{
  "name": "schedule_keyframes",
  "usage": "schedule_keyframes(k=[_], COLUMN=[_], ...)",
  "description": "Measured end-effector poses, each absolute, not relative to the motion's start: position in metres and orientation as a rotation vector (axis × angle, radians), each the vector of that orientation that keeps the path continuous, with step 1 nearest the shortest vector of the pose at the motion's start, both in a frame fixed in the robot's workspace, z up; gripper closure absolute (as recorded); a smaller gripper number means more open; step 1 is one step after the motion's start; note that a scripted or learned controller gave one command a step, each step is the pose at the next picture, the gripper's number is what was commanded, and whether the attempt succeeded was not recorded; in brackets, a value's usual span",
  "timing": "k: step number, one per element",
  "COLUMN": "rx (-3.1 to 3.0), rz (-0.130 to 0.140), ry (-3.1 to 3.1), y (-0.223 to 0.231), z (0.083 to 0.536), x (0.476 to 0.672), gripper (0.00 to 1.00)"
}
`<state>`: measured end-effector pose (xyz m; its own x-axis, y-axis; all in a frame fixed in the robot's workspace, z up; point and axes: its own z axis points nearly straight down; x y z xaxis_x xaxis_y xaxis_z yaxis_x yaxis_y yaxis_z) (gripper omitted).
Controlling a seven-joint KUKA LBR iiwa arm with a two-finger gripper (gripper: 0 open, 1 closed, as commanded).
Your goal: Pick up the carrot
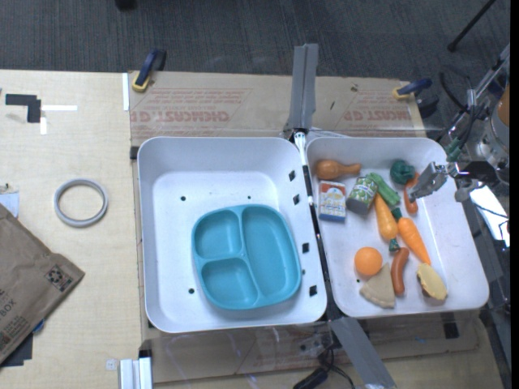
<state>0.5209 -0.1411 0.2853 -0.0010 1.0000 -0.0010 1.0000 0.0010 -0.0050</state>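
Gripper [431, 178]: at the right bin's [474, 245] far right side; whether the fingers are parted or closed cannot be told.
Carrot [413, 240]: below the fingers, slightly left (orange, lying at a slant), on the bin floor, apart from them.
Neighbours: sausage [397, 271] just below-left of the carrot; orange ball [368, 261] farther left.
Left bin [162, 177]: holds a blue divided plate [246, 256].

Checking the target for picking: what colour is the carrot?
Orange; the carrot lies in the right bin, seen in the camera view.
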Motion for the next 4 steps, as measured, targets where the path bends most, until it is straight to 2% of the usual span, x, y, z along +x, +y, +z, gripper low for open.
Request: schedule_keyframes(k=[1, 2, 3, 4], rx=[-2.437, -2.56, -2.56, -2.599], rz=[0.007, 0.005, 0.009, 0.007], ry=[-1.977, -1.815, -1.811, -1.761], y=[-0.146, -0.154, -0.155, -0.112], z=[0.175, 0.092, 0.099, 0.196], x=[0.555, 0.58, 0.58, 0.56], gripper=[0.0, 0.0, 1.0, 1.0])
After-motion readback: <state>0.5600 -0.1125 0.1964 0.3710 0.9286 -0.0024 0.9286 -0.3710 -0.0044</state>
